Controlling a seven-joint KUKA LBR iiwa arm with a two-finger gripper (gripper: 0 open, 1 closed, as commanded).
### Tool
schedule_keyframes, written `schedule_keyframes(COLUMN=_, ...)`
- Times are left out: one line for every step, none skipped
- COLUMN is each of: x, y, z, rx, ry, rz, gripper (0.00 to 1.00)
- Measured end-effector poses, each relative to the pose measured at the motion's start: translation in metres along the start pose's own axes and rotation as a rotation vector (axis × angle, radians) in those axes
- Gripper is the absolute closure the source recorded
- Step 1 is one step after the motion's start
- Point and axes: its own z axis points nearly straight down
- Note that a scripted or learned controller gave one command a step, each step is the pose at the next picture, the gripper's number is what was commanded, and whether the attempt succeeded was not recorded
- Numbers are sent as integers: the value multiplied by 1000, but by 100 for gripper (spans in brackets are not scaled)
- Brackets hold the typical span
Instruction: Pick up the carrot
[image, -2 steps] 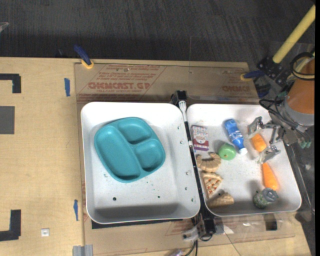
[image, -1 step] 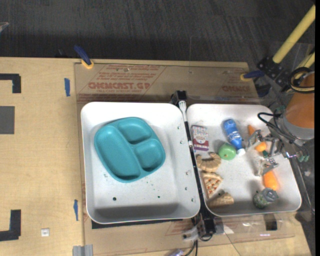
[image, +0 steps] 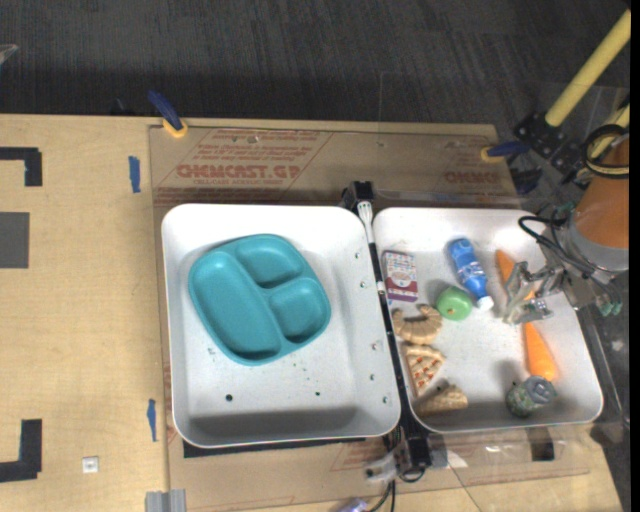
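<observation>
Camera view, top-down slant. Two white bins side by side: left bin, right bin.

Left bin: one teal divided plate, three compartments, nothing on it.

Right bin, counts: two orange carrots. The bigger carrot lies near the right wall, just below the gripper, not touching it as far as I can tell. A smaller carrot piece sits up by the bottle. One blue bottle with white cap, tilted. One green round fruit. One small carton, red and white, label print too small to read. One pizza slice. Two tan bread-like pieces: upper, lower. One grey-green lumpy item in the near right corner.

Gripper low over the right bin, right of the bottle; the claw state I cannot tell, metal parts blur together. Nothing visibly pinched. Orange band of the arm at the right edge.

Writing: cardboard sheet under the bins has red print, roughly "CHEMCAST GP". Blue clamp at the top left.
</observation>
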Motion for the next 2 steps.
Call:
schedule_keyframes(x=-4, y=0, z=-12, rx=3, ry=-9, rz=-1, gripper=100)
schedule_keyframes(x=-3, y=1, z=-11, rx=2, ry=-8, rz=-1, gripper=0)
